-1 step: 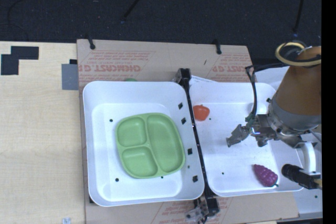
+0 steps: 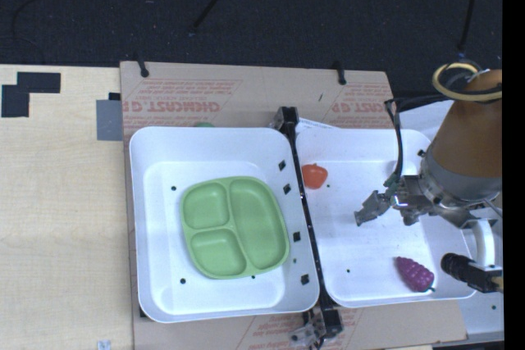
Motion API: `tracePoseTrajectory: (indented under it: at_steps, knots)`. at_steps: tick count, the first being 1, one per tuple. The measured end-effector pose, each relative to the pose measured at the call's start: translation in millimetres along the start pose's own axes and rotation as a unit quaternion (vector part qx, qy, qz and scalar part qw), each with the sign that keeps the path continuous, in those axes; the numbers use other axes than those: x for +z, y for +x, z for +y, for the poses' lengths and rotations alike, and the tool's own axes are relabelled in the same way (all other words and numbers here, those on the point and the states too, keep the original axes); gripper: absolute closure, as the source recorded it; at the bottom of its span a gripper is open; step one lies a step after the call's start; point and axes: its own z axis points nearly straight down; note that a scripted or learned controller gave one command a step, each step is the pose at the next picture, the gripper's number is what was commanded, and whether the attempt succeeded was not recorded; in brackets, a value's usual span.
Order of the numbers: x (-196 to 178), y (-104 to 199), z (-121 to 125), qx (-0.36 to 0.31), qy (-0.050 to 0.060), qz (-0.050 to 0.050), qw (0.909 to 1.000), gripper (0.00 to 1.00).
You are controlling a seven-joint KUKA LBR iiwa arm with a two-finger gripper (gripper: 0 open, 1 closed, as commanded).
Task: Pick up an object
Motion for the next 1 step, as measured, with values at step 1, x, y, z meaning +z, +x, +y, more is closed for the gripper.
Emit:
tracePoseTrajectory:
  at_steps: [1]
  knots:
    - [49.7, -4.4, 7.2, 0.0, 0.003, 0.001, 1.0, 0.0]
